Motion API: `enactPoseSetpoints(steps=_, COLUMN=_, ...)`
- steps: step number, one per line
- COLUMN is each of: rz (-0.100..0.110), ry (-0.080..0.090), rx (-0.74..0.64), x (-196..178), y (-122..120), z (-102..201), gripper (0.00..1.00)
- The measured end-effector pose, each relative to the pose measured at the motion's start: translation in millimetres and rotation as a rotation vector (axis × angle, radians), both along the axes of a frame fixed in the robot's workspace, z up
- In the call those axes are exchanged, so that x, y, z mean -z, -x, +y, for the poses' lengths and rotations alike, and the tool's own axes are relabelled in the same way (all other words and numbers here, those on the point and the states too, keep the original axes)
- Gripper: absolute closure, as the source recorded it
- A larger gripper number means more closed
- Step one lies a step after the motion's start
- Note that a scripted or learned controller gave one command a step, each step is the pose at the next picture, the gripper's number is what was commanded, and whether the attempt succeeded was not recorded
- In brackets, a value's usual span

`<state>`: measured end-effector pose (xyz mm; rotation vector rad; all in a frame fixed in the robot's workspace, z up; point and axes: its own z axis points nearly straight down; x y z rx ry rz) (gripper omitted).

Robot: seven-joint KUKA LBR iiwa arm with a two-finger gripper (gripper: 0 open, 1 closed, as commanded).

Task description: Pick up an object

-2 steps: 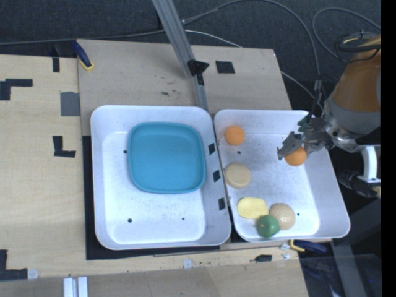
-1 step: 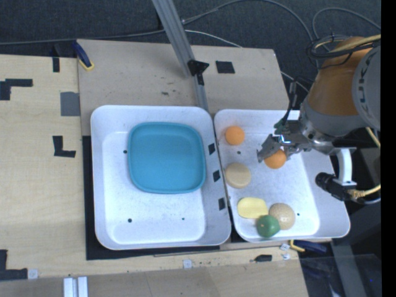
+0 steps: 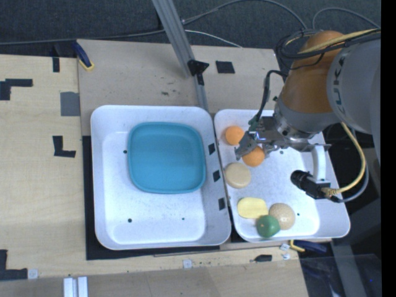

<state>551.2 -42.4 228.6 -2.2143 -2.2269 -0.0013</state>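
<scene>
The gripper (image 3: pixel 252 146) hung low in the right bin (image 3: pixel 334 228), just beside an orange ball (image 3: pixel 255 158). I could not tell the fingers' state. It seemed the approach step; closing around the ball would come next.

Two white bins sit on a tan tabletop (image 3: pixel 37 184) marked with black tape patches. The left bin (image 3: pixel 105 228) holds a turquoise plate (image 3: pixel 166 156). In the right bin (image 3: pixel 328 224) lie two orange balls (image 3: pixel 233 135) (image 3: pixel 253 158), a cream round piece (image 3: pixel 237 176), a pale yellow block (image 3: pixel 252 207), a green ball (image 3: pixel 268 226) and a beige ball (image 3: pixel 283 214). The arm (image 3: pixel 362 82) is grey with an orange band (image 3: pixel 312 73).
</scene>
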Motion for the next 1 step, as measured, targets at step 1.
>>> enactPoseSetpoints(steps=1, rz=0.001, ry=0.0, rx=0.001, x=10.3, y=-0.9, z=56.3, gripper=1.0)
